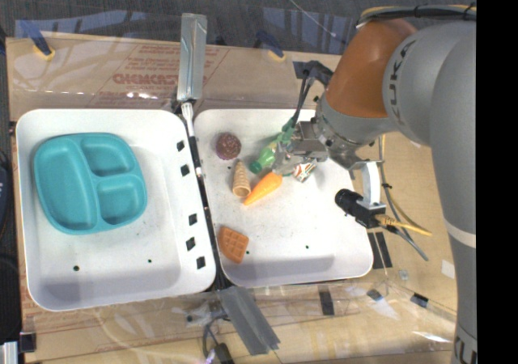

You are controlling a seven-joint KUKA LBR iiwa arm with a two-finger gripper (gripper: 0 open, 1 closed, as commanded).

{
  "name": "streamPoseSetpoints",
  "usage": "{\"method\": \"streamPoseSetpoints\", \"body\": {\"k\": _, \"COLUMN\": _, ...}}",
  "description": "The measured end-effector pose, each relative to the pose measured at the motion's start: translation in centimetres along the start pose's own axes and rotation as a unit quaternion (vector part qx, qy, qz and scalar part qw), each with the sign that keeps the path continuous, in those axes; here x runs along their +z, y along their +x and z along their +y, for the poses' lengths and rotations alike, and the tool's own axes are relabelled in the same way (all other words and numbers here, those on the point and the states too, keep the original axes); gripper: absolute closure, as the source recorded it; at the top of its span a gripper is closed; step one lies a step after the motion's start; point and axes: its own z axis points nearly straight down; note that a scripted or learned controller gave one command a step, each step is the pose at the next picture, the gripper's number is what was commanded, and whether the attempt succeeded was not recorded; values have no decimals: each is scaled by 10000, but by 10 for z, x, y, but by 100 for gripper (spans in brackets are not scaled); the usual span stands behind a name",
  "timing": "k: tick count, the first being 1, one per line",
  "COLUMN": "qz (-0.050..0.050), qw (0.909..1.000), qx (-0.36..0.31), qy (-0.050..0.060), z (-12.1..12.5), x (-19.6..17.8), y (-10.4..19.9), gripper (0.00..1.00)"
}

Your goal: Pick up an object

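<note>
Two shallow white bins sit side by side on the bench, their inner rims touching along a dark seam. The left bin (48, 273) holds a teal divided tray (89, 180) near its upper left, leaving bare floor along its lower and right sides. The right bin (324, 261) carries the toys, gathered in its upper left half: a dark red round piece (228, 145) near the top, a tan cone (241, 179) below it, an orange carrot (263, 188) lying just beside the cone, and a green piece (265, 158) above the carrot, reaching up toward the gripper. A waffle-like orange piece (233, 243) lies apart by the lower left rim. The lower right floor of this bin is bare white and well clear of the toys. The grey arm (429, 87) with its orange band comes in from the right, and the gripper (298, 158) hangs low over the bin's upper middle, right at the green piece and close to the carrot's thick end. A small red and white thing (305, 171) peeks out beneath it, too covered to name. Whether the claw is apart or together cannot be told from this angle, nor whether it touches the green piece.
</note>
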Motion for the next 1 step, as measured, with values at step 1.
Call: {"method": "streamPoseSetpoints", "body": {"k": 1, "qz": -8, "qw": 10000, "qx": -19, "qy": -46, "z": -51, "x": -16, "y": 88, "gripper": 100}}
